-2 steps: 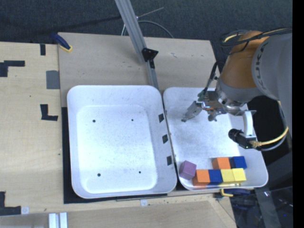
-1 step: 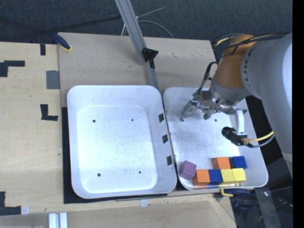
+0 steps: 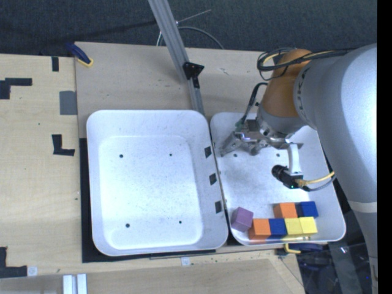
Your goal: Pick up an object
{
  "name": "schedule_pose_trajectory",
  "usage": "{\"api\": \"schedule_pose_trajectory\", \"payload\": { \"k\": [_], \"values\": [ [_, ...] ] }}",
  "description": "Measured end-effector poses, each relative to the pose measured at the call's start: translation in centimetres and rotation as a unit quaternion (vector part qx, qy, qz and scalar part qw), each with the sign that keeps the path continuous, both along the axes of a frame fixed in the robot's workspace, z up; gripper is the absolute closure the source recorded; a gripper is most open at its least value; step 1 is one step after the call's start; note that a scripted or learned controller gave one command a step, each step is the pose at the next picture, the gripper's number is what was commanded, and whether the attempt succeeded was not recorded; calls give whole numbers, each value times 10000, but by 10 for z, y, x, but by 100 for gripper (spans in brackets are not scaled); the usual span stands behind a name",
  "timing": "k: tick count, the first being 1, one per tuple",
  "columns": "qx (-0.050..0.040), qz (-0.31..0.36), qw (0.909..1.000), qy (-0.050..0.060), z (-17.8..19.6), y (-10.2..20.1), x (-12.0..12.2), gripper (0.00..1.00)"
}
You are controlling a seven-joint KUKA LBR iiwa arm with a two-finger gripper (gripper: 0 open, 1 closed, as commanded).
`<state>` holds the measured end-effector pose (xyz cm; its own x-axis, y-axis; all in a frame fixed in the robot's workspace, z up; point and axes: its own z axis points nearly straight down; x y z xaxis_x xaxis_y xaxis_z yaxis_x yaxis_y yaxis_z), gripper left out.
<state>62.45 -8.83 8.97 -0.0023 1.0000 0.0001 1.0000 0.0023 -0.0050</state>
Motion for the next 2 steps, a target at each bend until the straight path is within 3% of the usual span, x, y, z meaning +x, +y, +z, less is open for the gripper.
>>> {"api": "schedule_pose_trajectory", "payload": {
  "k": [1,2],
  "values": [
    [-8,-16,10000,-35,7,-45,30,0],
    [4,10,10000,-16,2,-1,31,0]
  ]
}}
